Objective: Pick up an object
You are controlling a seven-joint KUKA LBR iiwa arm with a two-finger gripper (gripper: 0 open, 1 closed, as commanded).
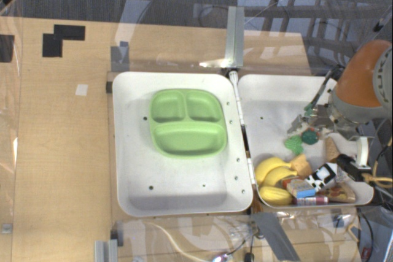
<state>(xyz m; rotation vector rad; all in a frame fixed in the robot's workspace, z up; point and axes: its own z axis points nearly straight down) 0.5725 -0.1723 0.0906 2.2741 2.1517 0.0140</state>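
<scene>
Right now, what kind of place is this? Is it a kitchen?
Probably not a kitchen; more likely a robot lab. A robot arm reaches over two white bins on a bench. One bin has a green tray, the other bananas and small items.

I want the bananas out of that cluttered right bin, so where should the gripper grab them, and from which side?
Probably grip the bananas across the upper yellow curve near the middle, coming straight down from above. Their left side faces bare bin floor, while other items crowd the right, so fingers fit best there.
</scene>
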